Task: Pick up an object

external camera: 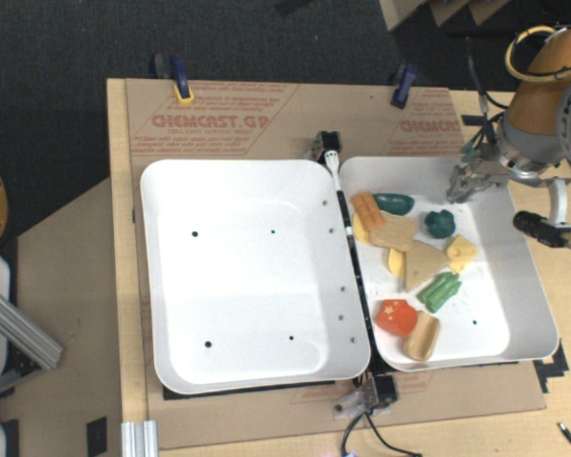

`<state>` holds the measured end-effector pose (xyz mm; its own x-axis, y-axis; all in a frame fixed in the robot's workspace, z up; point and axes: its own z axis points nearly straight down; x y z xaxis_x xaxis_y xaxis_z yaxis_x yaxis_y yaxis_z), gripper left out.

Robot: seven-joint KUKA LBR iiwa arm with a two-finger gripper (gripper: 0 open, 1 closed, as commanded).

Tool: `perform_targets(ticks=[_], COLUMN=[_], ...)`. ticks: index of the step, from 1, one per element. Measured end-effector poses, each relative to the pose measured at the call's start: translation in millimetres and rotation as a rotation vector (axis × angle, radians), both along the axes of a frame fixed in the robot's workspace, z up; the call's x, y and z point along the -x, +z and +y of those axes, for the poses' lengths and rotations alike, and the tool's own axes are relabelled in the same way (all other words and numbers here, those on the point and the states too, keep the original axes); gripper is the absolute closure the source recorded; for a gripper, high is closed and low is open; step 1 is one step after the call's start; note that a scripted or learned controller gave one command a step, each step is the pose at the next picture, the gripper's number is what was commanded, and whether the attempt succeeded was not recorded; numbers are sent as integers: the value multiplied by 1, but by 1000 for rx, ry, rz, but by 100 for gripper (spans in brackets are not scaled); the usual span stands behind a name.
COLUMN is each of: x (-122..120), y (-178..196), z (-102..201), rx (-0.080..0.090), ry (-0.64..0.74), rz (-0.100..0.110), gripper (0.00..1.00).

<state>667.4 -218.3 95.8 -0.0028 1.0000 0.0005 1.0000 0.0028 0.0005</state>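
You see the gripper (463,184) hanging over the far right part of the right bin (514,284), just beside its far rim. You cannot tell how it is set, because it is small and dark against the white, and you see nothing in its hold. Above it the grey arm with the orange band (542,65) comes in from the right.

All the objects lie in the left half of this same bin, near to the gripper but apart from it. Closest are a dark green round piece (441,223) and a teal oval piece (395,202). Left of them you find an orange stick (365,206) beside a tan flat piece (392,230). Nearer to you lie a yellow block (462,252), a green ridged piece (440,290), a red tomato (396,317) and a beige roll (423,337) touching it.

The left bin (247,274) stands just beside the right 1, on the brown board (295,112).
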Motion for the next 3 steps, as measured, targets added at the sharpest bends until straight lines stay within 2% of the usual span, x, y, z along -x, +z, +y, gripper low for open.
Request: perform_targets(ticks=[1, 2, 3], x=[43, 100, 183], y=[-11, -11, -11], z=[-6, -6, -6], rx=[0, -2, -2], ry=[-5, -4, -7], rz=[5, 6, 7], gripper=[100, 100, 100])
